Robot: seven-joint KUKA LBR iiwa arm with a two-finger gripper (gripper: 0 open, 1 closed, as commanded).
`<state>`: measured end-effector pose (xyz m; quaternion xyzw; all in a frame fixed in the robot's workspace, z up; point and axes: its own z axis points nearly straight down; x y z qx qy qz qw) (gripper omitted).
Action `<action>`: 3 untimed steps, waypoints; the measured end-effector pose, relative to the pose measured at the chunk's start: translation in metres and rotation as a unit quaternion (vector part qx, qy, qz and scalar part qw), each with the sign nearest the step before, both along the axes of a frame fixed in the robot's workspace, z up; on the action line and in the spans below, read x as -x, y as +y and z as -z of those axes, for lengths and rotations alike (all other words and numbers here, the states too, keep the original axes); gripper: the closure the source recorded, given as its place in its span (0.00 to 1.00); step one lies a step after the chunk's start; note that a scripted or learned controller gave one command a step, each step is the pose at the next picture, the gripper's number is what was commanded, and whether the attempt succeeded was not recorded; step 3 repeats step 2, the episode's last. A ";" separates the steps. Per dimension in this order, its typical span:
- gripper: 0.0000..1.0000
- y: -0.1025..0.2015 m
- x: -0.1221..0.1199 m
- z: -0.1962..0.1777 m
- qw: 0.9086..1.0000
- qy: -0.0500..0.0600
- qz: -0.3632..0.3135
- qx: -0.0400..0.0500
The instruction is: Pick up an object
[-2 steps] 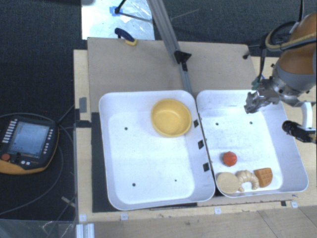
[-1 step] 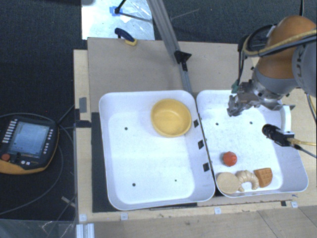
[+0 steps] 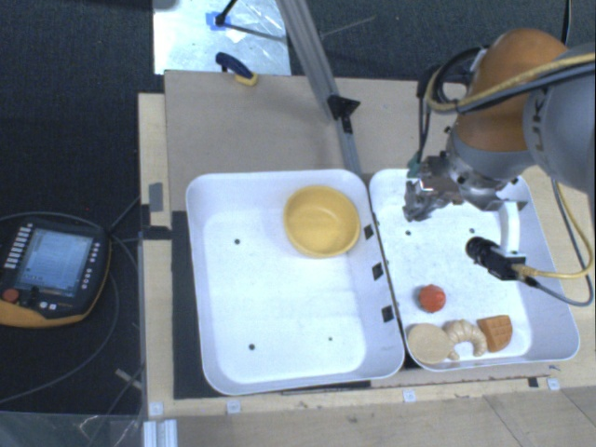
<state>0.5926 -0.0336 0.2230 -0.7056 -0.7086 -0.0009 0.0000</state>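
The gripper (image 3: 421, 200) hovers at the upper left of the right bin (image 3: 549, 343); I cannot tell its state, and nothing shows in it. The tomato (image 3: 431, 297), croissant (image 3: 465, 336), bread slice (image 3: 495, 331) and round biscuit (image 3: 427, 343) crowd the bin's lower wall, probably awkward to reach. The yellow bowl (image 3: 321, 220) sits in the left bin (image 3: 214, 343), with open floor around it

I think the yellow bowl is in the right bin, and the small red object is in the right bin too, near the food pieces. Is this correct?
Not quite. The camera view shows the yellow bowl in the left bin, near its top edge. The rest holds: the small red object is in the right bin, near the food pieces.
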 end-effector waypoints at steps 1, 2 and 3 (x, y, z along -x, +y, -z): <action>1.00 0.058 0.001 -0.010 1.000 0.000 -0.001 0.000; 1.00 0.108 0.011 -0.017 1.000 0.000 0.000 0.000; 1.00 0.108 0.011 -0.017 1.000 0.000 0.000 0.000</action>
